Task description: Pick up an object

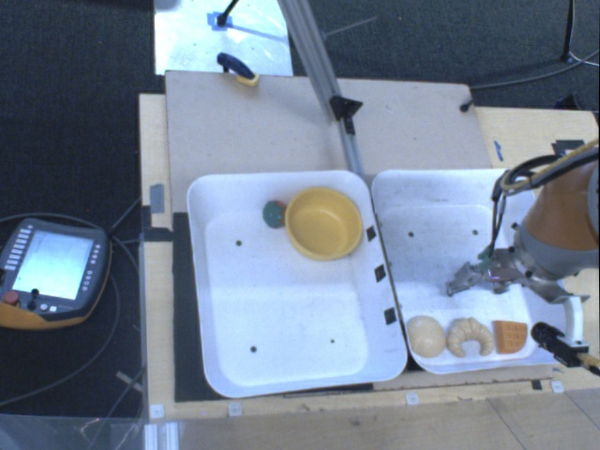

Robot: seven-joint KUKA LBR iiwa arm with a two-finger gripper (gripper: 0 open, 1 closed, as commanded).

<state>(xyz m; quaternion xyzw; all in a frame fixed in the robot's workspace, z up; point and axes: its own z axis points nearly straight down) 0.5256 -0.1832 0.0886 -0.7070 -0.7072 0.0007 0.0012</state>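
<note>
The grey arm with its orange band reached in over the right-hand shallow white bin (441, 204), its two-finger tool (469, 279) hanging low above the bare bin floor. Whether the tool stood wide or narrow could not be told from the slanted overhead view; nothing was visible between its tips.

The likeliest targets lay just below and slightly forward of the tool, lined along the bin's near wall: a pale cream egg-shaped piece (425, 336), a beige curled croissant-shaped piece (470, 337) and a small orange wedge-shaped block (510, 336). The three sat close together in a row, the croissant nearly touching its neighbours. Well away to the tool's far side, in the left-hand white bin (281, 345), rested a yellow plastic bowl (323, 223) with a small dark green ball (273, 214) tucked against its rim. A handheld control pendant with a lit screen (47, 272) lay off the desk (394, 125), farther out still.

The risks looked plain enough. With the pieces crowded against the bin wall, a descending tip could strike the wall or land on a neighbour rather than straddle one piece. The rounded egg shape seemed apt to squirt out of a pinch, and a close on bare floor, short of the row, would come up empty.
</note>
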